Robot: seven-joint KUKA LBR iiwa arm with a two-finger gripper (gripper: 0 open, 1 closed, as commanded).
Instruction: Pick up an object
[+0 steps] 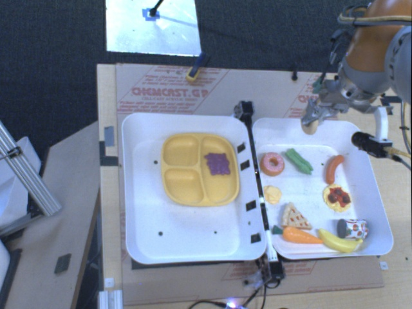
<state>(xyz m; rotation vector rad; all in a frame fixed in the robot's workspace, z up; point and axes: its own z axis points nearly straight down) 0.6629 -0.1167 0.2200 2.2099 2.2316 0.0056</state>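
A: Along the near wall of the right bin, seeing a carrot and a banana lying almost end to end, tips nearly touching. Spotting a small can just behind the banana, tipped on its side.

B: Agreeing. Moving back a step, noting a pizza slice just behind the carrot, then a pale yellow disc and a small round pizza, well apart from each other.

A: Farther back, seeing a pink donut, a green pod just beside it, and a sausage lying tilted toward the right wall.

B: Looking across to the left bin: finding a yellow divided plate with purple grapes sitting in its right compartment.

A: And the gripper?

B: Hanging over the far rim of the right bin, behind the pod and donut, apart from every item listed. Not managing to tell how wide open, nor whether gripping anything; noticing a tan patch at the tip, too blurred for naming.

A: Above that, seeing the grey arm and its orange band reaching in from the right.

B: Farthest back, noting printed cardboard under both bins and a shiny metal sheet beyond.
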